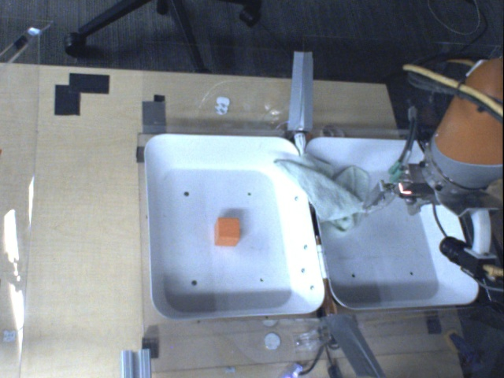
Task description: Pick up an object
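Observation:
An orange cube (227, 231) rests near the middle of the left bin (169, 290). A pale green cloth (329, 189) lies crumpled across the wall between the two bins, with most of it in the upper left of the right bin (409, 294). My gripper (380, 195) reaches in from the right, low over the right bin, and its tip meets the cloth's right edge. The orange-banded wrist (468, 128) rises behind it.
A metal post (302, 93) stands behind the bins at their shared wall. Cables (461, 246) hang off the arm over the right bin's right edge. Wooden bench (71, 235) stretches to the left. Chair legs (169, 6) are on the floor behind.

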`<state>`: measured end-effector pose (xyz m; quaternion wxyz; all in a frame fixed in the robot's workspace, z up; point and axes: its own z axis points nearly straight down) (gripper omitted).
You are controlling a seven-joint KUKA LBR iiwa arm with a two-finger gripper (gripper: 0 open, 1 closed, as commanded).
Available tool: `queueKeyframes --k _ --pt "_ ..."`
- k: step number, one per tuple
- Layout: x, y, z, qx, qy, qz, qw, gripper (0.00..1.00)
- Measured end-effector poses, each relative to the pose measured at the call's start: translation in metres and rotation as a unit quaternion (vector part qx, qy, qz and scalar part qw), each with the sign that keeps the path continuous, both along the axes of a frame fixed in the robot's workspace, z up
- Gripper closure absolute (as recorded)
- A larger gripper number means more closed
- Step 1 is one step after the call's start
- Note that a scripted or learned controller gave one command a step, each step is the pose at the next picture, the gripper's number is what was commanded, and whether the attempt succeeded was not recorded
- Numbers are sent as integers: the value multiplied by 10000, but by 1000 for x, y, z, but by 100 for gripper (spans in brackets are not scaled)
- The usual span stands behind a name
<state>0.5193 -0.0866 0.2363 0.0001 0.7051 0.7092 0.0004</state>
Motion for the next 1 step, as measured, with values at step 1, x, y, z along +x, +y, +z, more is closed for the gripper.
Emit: queueKeyframes --k 1 --pt "52 -44 -146 -11 -80 -390 9992 0"
